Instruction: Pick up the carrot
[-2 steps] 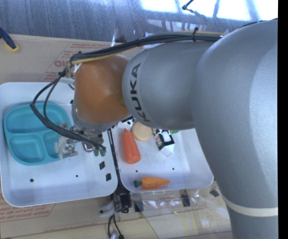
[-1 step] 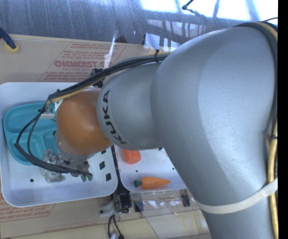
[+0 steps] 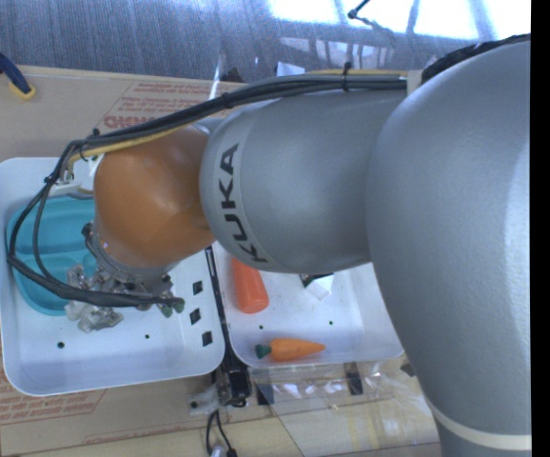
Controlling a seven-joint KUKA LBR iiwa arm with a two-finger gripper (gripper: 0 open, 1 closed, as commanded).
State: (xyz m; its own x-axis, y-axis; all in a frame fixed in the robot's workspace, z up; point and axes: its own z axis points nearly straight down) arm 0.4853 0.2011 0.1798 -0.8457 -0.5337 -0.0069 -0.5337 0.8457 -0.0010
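Note:
The carrot point(image 3: 291, 348) is small and orange with a green top. It lies on its side near the front edge of the right bin point(image 3: 370, 336). My gripper point(image 3: 113, 298) hangs below the orange wrist band, low over the left bin point(image 3: 113, 360), well to the left of the carrot and across the bins' dividing walls. The arm's grey body hides most of the right bin.
An orange cylinder-shaped object point(image 3: 249, 288) stands in the right bin just behind the carrot. A blue object point(image 3: 39, 253) lies at the left of the left bin, next to the gripper. Black cables loop from the wrist over that bin.

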